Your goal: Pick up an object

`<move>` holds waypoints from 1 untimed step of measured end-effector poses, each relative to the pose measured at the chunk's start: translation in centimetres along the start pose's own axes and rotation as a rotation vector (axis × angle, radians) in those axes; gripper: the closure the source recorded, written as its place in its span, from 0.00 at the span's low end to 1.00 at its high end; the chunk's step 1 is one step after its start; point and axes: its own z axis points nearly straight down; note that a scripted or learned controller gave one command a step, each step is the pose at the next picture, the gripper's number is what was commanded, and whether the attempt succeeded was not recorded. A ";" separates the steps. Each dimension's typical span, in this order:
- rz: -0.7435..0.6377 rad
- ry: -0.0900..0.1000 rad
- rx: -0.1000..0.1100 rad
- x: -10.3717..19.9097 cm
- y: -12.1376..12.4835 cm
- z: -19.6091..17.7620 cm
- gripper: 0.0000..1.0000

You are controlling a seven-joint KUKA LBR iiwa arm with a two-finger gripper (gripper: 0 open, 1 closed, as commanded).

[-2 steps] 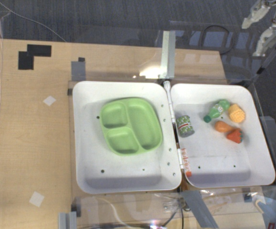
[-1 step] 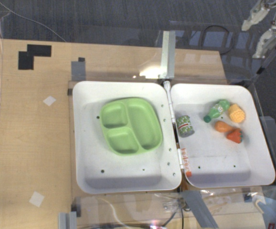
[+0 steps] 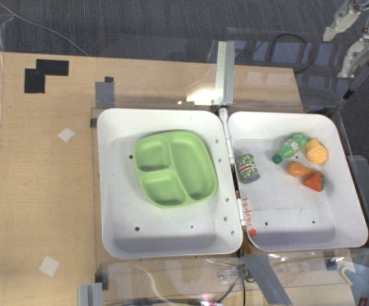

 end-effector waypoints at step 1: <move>0.000 0.000 0.000 0.0 0.0 0.0 0.00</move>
